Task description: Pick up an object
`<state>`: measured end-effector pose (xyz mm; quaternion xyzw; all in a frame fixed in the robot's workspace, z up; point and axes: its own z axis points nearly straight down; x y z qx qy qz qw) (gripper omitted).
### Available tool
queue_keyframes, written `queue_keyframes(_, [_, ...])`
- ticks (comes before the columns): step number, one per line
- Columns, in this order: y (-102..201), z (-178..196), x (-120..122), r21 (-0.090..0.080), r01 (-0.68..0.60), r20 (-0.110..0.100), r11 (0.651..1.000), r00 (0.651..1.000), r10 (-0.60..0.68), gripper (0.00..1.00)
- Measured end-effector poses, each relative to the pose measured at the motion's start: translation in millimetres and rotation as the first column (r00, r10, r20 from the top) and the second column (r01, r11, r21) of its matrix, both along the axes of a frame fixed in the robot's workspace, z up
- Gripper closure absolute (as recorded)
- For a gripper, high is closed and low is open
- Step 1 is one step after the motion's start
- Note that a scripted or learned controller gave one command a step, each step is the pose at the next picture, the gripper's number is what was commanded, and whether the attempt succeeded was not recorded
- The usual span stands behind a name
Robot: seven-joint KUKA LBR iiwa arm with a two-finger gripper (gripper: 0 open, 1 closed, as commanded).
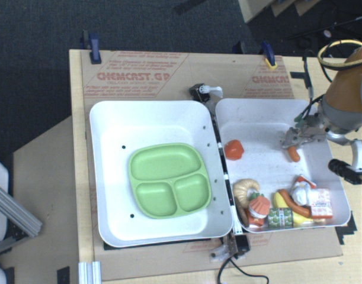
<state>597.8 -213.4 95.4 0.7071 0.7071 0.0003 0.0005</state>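
Camera view: tool low over carrot.

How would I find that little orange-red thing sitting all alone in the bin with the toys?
Look at the right-hand shallow white plastic bin, the one beside the bin holding the green divided plastic tray. Near its left wall, about halfway up, sits a small rounded orange-red toy. It sits alone on bare white floor, while the other toys are piled along the bin's front edge.
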Motion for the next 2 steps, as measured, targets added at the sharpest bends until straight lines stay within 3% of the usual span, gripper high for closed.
queue_keyframes(1, [84.7, 26.7, 38.7, 0.001, -0.008, 0.004, 1.0, 1.0, 0.008, 1.0])
queue_keyframes(2, [186.5, 94.1, 11.9, 0.004, -0.01, 0.004, 1.0, 1.0, 0.01, 1.0])
